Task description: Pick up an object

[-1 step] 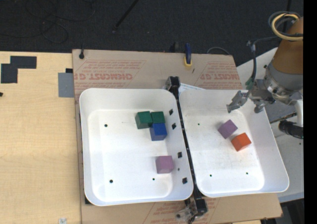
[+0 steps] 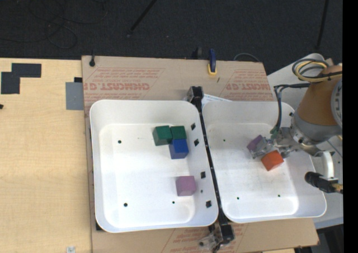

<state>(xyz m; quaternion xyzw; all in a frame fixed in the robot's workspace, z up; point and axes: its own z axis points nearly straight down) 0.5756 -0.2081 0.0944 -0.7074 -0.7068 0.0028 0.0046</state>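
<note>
1. Reaching in from the right, the grey KUKA arm (image 2: 320, 109) with its orange band hangs low over the right-hand white bin (image 2: 246, 210), its gripper (image 2: 274, 145) down near the bin floor.
2. Just beside the gripper lie two small blocks: a grey-purple block (image 2: 255, 144) on its left and an orange block (image 2: 272, 161) just below it, the pair close together in the right half of that bin.
3. Whether either block sits between the fingers cannot be told from this angle, nor how wide the gripper stands; the metal parts blur into the blocks.
4. Across the black divider (image 2: 202, 145), the left-hand white bin (image 2: 106, 201) holds four more blocks.
5. Two green blocks (image 2: 169, 134) sit side by side near the middle of the left bin, with a blue block (image 2: 179, 148) touching the right one from below.
6. A light purple block (image 2: 185, 185) rests alone lower down in the left bin, well apart from the green and blue cluster.
7. Both bins stand on a cardboard sheet (image 2: 140, 81) printed with red lettering, held at its far edge by a blue-and-yellow clamp (image 2: 212, 62).
</note>
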